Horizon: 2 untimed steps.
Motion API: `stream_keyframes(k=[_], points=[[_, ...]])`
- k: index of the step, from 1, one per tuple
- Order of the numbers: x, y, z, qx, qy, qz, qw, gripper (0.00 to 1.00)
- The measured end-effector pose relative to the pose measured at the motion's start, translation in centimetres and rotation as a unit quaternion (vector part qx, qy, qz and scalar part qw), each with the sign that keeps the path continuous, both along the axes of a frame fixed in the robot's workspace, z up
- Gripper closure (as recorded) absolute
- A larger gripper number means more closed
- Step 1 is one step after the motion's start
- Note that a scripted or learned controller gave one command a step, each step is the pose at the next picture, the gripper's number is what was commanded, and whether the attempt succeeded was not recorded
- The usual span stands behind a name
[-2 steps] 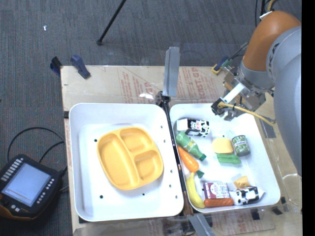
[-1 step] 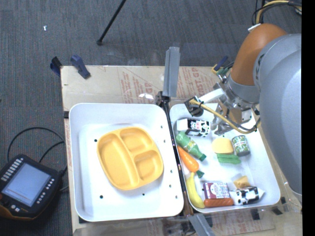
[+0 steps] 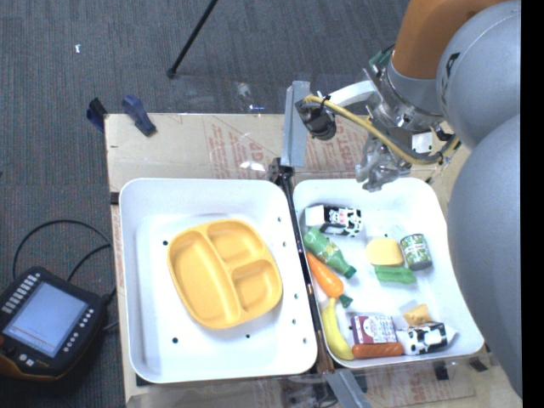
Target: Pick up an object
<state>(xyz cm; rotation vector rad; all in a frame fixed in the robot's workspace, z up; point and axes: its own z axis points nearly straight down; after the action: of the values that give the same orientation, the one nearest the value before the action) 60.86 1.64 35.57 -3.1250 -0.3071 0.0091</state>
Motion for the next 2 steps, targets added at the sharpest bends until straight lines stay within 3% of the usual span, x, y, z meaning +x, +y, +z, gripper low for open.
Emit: stream_keyframes(k=[1,2], points=[[-3.56,4.19,-11.32,-0.0005,0.002,-0.002,1.0000,1.00],[-3.57,3.89,-10.55,-0.0007,0.005,-0.006,1.0000,1.00]])
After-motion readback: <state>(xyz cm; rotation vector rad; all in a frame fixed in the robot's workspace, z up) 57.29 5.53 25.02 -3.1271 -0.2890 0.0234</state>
